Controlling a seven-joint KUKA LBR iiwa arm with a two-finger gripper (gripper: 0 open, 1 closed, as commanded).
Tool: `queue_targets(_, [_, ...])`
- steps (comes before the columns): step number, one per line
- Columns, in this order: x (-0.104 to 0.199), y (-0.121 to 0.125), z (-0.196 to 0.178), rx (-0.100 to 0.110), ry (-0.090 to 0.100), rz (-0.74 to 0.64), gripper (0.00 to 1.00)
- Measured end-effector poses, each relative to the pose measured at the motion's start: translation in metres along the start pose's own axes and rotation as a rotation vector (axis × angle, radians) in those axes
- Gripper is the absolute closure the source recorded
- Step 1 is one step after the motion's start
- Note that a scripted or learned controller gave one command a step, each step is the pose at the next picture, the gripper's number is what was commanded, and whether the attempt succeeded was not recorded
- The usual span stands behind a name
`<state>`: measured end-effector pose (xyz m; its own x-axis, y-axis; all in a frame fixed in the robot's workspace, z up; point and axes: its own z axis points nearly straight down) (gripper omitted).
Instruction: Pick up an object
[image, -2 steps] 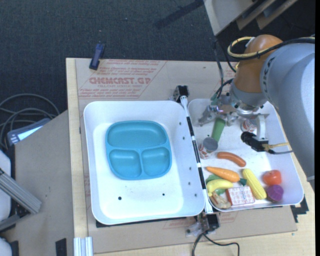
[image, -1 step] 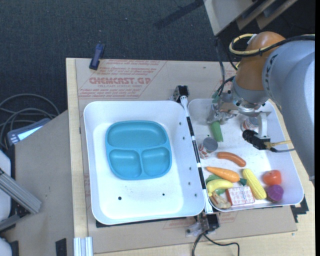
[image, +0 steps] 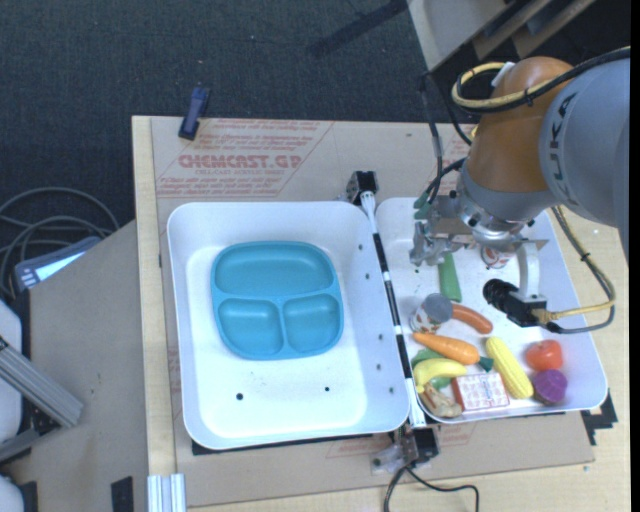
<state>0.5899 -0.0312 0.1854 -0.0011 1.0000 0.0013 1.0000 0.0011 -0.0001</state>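
We see the two-finger gripper (image: 437, 247) low in the right white bin (image: 585, 375), finger state unclear, just above a slim green plastic toy vegetable (image: 449, 275). We judge it light, stiff, slippery; grab mid-length.

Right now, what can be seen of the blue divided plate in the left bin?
The blue divided plate is a light blue, plastic-looking tray with rounded corners and three compartments: one wide section along the far side and two smaller ones along the near side. It lies flat, right way up, on the floor of the left white bin, nearer the bin's far end. All three compartments look bare. It touches just the bin floor.
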Motion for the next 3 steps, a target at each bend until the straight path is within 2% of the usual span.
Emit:
queue_targets(1, [-0.001, -0.001, 0.001, 0.002, 0.0, 0.001, 0.0])
queue_targets(2, [-0.072, 0.02, 0.065, 0.003, -0.002, 0.003, 0.0])
queue_targets(3, [-0.096, 0.026, 0.101, 0.002, -0.001, 0.002, 0.0])
